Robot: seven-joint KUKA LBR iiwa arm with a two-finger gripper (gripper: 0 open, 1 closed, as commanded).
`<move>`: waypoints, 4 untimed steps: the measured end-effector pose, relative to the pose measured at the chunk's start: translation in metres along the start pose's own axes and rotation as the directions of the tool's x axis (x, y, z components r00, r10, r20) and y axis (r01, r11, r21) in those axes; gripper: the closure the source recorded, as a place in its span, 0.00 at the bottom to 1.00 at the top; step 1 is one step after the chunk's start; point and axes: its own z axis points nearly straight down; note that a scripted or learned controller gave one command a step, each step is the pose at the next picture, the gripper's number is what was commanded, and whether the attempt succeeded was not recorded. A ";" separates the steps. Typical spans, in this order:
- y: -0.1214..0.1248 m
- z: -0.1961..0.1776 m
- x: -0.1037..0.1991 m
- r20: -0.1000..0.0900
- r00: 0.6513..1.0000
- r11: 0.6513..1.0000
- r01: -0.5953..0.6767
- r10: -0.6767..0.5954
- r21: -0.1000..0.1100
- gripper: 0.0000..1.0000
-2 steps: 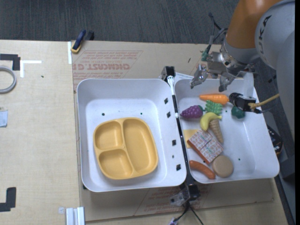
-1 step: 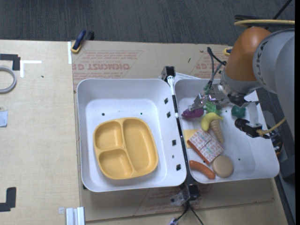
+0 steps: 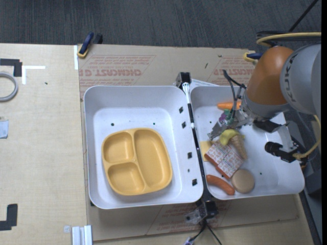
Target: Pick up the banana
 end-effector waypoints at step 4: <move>-0.015 -0.021 -0.001 0.006 0.967 0.967 0.256 -0.256 -0.006 1.00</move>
